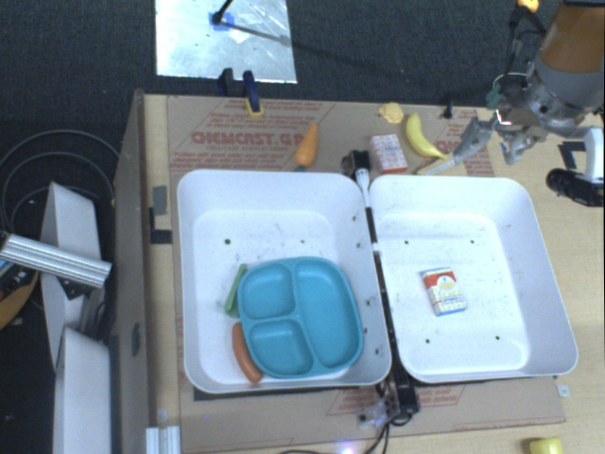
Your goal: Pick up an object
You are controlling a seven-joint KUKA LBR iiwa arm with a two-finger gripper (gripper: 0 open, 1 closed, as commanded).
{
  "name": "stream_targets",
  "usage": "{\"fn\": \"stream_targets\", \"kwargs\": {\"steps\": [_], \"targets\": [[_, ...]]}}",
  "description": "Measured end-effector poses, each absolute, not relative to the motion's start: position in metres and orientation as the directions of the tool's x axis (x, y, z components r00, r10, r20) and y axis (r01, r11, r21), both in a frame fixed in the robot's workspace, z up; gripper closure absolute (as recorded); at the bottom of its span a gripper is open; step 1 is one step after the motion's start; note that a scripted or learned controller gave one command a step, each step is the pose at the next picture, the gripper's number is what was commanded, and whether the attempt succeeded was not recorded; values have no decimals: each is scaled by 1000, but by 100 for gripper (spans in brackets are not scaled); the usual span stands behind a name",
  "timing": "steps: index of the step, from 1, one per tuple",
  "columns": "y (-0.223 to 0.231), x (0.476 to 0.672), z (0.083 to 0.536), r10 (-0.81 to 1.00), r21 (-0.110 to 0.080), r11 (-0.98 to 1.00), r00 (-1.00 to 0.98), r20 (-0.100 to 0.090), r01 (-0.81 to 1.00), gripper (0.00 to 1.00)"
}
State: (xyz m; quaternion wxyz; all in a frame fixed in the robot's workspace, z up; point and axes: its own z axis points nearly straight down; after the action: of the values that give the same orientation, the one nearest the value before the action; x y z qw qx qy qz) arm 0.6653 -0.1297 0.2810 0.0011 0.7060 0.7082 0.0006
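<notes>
My gripper hangs beyond the far edge of the right bin, fingers spread wide and holding nothing. The small carton lies flat mid-bin; it looks light, stiff, crushable, so I'd pinch its long sides.

Right bin: wide open floor around lone small box. Left bin: blue tray fills front half, sausage and green piece crowd its left edge; rear open.
</notes>
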Motion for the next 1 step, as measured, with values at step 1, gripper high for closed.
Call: {"fn": "stream_targets", "kwargs": {"steps": [1], "targets": [[-140,604,184,1000,-10,-2,2,2,1000,0]]}}
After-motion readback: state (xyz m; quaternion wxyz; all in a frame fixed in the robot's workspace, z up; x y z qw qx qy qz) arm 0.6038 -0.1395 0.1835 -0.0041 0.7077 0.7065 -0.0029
